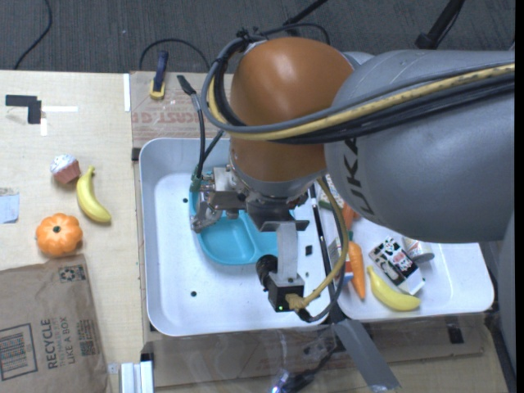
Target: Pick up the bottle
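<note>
The arm's orange band (278,105) and grey body cover the middle of the view and the inner parts of both bins. Below the band, the gripper (213,207) hangs low in the left bin (164,244), over the upper left edge of a blue dish (233,244). Its metal parts meet the dish rim, and what lies under them is hidden by the wrist.
The right bin (458,289) holds a carrot (357,268), a yellow banana (393,293) and a black-and-white packet (395,260). On the bench to the left lie a banana (92,196), a small pumpkin (59,234), a cupcake (65,169) and a cardboard box (49,326).
</note>
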`<state>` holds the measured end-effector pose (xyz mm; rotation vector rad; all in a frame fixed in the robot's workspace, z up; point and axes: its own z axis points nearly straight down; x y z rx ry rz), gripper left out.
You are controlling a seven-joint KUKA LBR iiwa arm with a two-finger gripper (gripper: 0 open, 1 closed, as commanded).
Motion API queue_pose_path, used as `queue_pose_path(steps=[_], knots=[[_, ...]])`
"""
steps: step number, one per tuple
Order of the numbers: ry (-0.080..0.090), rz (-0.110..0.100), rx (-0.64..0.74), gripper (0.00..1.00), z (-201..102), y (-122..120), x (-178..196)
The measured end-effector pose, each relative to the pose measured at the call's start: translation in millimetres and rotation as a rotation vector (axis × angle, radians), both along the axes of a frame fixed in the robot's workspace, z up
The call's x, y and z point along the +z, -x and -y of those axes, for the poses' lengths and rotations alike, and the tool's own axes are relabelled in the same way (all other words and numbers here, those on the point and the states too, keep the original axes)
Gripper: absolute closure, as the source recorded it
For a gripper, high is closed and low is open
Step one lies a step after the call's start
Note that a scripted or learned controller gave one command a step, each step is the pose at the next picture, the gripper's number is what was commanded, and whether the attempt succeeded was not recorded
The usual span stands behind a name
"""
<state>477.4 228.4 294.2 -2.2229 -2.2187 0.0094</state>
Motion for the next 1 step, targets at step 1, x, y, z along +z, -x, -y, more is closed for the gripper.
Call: queue_pose_path(steps=[1], knots=[[0.000,-0.001,0.019,0.00,34.5,0.2,-77.4]])
